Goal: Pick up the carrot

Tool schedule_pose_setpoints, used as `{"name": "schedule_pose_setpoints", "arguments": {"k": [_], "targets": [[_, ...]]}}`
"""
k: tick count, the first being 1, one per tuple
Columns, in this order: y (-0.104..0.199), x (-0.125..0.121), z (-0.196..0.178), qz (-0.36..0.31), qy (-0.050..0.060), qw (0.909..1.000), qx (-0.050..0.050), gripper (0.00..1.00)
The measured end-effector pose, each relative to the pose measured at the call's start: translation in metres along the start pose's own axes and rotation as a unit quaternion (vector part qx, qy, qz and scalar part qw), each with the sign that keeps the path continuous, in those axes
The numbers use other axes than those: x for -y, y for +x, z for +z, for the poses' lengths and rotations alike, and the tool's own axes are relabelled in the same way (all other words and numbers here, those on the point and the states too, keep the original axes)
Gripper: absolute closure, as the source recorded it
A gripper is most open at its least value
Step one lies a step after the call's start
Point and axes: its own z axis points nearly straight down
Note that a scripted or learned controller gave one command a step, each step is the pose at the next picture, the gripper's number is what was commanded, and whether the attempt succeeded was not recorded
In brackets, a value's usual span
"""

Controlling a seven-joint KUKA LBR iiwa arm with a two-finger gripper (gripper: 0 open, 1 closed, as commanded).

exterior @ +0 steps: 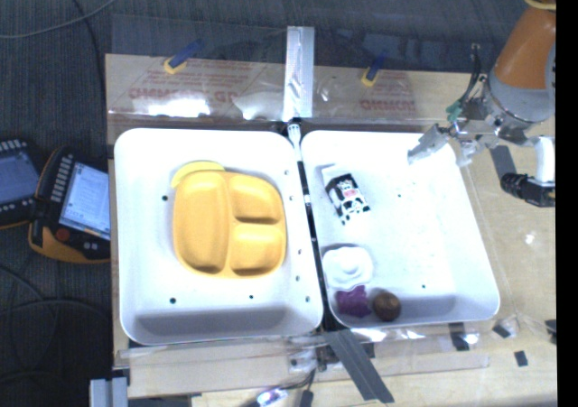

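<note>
My gripper (444,151) hangs over the far right corner of the right bin (452,243). Its two fingers are spread apart, open, with nothing between them. The grey arm with its orange band (526,44) comes in from the upper right. In the right bin a small black-and-white cow toy (347,195) lies near the left wall, well to the left of the gripper. At the near left corner sit a white rounded piece (349,264), a purple piece (353,300) and a brown ball-like piece (386,305).
The left bin (144,288) holds a yellow divided plate (230,220), with a yellow rounded shape (197,167) at its far edge. A handheld pendant (72,207) lies left of the bench. Clear sheeting with clips (226,85) lies behind the bins.
</note>
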Motion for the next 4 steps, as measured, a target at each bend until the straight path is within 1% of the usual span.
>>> {"name": "schedule_pose_setpoints", "arguments": {"k": [1,2,3,4], "targets": [[-0.011,0.028,0.102,-0.053,0.0,0.9986,-0.003,0.0],[0.083,0.087,0.121,-0.039,-0.006,0.9992,0.001,0.0],[0.107,0.118,0.12,-0.041,-0.011,0.9991,0.004,0.0],[0.211,0.147,0.029,-0.163,0.0,0.9867,0.001,0.0]]}}
